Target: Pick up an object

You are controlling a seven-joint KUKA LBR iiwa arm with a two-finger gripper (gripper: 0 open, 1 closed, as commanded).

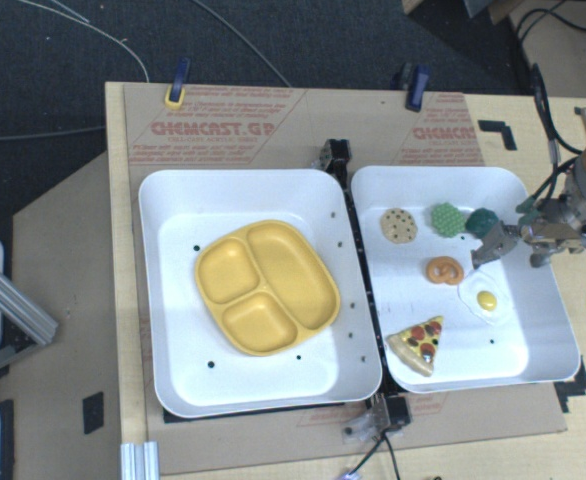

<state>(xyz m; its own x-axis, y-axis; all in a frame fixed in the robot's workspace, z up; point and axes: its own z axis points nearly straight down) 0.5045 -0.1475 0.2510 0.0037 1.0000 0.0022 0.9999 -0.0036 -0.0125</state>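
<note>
The right bin [543, 353] holds several toy foods. A chocolate-chip cookie [399, 225] lies at its back left, with a light green broccoli piece [449, 219] and a darker green piece [482, 220] beside it. A brown pretzel [444, 269] sits mid-bin, a fried egg [483, 299] lies just right of it, and a pizza slice [419, 343] is at the front. My gripper [514, 253] hangs over the bin's right side. It is open, with nothing between its fingers [487, 247]. The left finger is just right of the pretzel and above the egg.
The left bin [163, 268] holds a yellow three-section plate [265, 286]. A black clip [336, 154] sits at the back of the seam between the bins. Blue clamps [415, 86] hold the cardboard base. Cables run along the right edge.
</note>
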